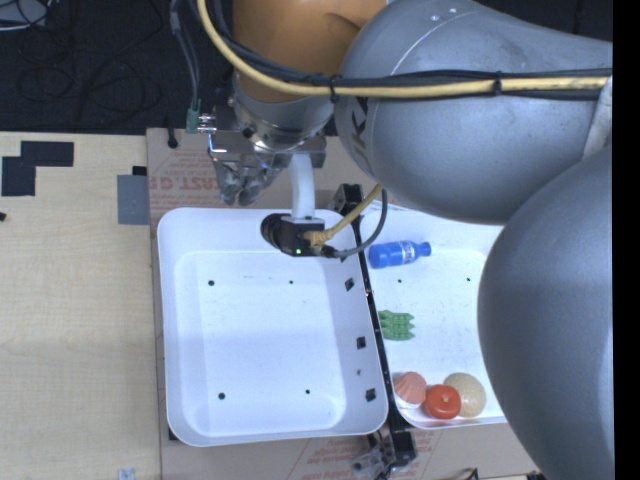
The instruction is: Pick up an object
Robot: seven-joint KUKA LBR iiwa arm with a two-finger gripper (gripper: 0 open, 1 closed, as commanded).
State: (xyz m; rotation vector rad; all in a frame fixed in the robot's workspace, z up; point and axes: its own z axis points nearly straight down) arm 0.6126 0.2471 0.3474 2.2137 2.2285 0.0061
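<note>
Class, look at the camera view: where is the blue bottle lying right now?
The blue bottle lies on its side near the far edge of the right bin, close to the divider between the bins, with the green toy nearer the camera.

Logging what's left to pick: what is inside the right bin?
A blue bottle, a green item, a red ball between two pale round things; the arm covers the bin's right part.

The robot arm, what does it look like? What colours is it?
The arm is big, round and smooth, mostly shiny grey, with an orange band near the wrist. A yellow cable and black ones run along it. At the end sits a small metal gripper with bare silvery parts.
</note>
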